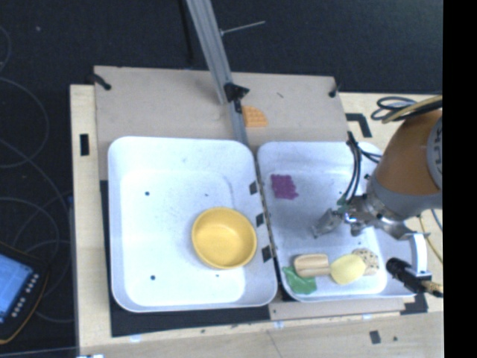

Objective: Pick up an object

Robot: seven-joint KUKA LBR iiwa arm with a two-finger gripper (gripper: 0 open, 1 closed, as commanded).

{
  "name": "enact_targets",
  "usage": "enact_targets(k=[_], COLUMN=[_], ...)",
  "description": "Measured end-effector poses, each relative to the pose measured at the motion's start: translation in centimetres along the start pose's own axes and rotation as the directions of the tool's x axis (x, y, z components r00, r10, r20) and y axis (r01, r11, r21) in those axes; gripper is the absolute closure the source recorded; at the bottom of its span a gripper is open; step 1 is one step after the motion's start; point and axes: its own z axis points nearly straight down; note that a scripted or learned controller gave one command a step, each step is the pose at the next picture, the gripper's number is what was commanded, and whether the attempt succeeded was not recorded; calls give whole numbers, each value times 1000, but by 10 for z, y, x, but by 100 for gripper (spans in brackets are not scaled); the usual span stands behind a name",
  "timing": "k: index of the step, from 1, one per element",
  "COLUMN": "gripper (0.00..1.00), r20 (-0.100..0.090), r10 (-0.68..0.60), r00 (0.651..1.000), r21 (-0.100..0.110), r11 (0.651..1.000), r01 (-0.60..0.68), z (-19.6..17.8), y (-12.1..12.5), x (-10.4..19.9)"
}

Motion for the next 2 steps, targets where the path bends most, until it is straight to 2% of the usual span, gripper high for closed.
enact_targets(k=[1, 2], gripper=[100, 100], r20=[-2, 0], r10=[4, -5], r00=[1000, 1000], r21=[-7, -12], r11=[1000, 1000], r01=[-4, 5], z=[-13, -74], y=[2, 11], x=[0, 4])
